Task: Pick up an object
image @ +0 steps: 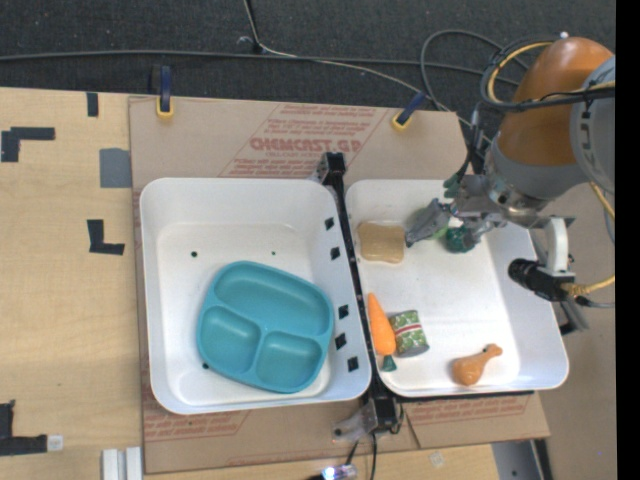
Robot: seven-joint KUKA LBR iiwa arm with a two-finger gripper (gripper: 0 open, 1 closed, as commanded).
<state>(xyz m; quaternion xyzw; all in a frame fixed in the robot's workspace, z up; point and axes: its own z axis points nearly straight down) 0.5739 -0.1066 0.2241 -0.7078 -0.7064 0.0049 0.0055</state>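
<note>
Bins were noted side by side on the counter (70, 268): a left bin (160, 208) and a right bin (530, 363), both shallow, white and smooth-walled, parted by a black divider strip (343, 258). A teal compartment tray (264, 325) of glossy plastic, with rounded corners and three recesses, was recorded lying flat in the left bin. In the right bin four loose items were logged. A tan bread-like piece (381, 242), rounded and matte, lay near the divider at the far end. An orange carrot (380, 328), slender and tapered, lay just beside the divider with its long axis running roughly along it, green end toward the near edge. A small green printed packet (408, 332), flat and crinkled, lay touching or nearly touching the carrot on its right. A drumstick-shaped toy (474, 364), tan-orange with a bulbous end and a thin shaft pointing up and to the right, lay near the bin's near wall, well apart from the others.

The gripper (448, 224) was seen low over the far part of the right bin, just right of the bread-like piece, its dark fingers spread apart. A small green object (458, 239) was visible at the fingers; whether it was held could not be determined. Cables were observed looping above the arm.
</note>
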